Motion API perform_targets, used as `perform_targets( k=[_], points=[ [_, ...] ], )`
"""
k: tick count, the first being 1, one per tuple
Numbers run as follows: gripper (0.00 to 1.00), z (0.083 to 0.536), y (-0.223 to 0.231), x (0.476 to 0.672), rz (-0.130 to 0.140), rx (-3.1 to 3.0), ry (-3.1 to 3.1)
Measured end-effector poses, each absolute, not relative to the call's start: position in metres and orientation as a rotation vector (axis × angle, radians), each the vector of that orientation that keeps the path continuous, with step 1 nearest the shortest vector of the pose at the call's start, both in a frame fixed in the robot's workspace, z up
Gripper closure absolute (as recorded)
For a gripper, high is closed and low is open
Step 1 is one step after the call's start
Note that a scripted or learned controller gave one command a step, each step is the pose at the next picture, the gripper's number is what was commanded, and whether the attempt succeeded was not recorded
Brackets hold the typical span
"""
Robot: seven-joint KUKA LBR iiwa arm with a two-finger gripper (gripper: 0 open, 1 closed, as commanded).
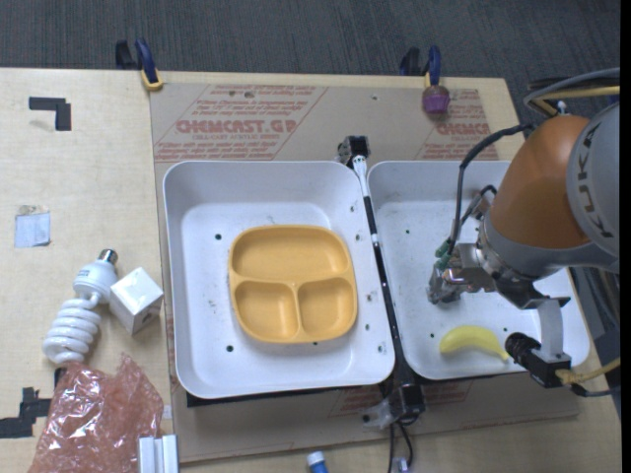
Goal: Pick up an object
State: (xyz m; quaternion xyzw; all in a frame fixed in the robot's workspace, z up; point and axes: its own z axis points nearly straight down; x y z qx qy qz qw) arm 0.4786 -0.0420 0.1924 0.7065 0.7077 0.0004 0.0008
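You see the arm [552,200] reaching in from the right edge of the frame, and its orange band and grey wrist cover much of the right bin [414,200], hiding that bin's right wall and most of its floor on that side. The end effector [446,286] sits low over the middle of the right bin, pointing toward the bin's left half; it is small and dark against cables, so you cannot tell how its fingers are set, and nothing can be made out between them. The banana [473,341] lies on the bin floor at the lower right of the frame, just below the end effector and apart from it, its right tip meeting a black part of the arm's fitting, perhaps a cable end.

The left bin [187,264] holds a yellow divided tray [293,284], which fills the middle and leaves white floor on all sides. The two bins touch along their shared rim in the centre. On the counter [59,185] at the lower left lie a spiral light bulb [77,318], a white cube [136,299] just beside it, and a crumpled reddish wrapper [94,417] cut off by the bottom edge. A purple object [436,99] sits near the top edge above the right bin.
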Motion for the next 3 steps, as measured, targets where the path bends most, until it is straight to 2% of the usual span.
perform_targets(
  k=[1, 2, 3],
  points=[
    [1.0, 0.192, -0.07, 0.499, 0.0, 2.219, 2.222],
    [1.0, 0.179, -0.156, 0.478, 0.0, 2.22, 2.222],
    [0.0, 0.179, -0.156, 0.478, 0.0, 2.22, 2.222]
  ],
)
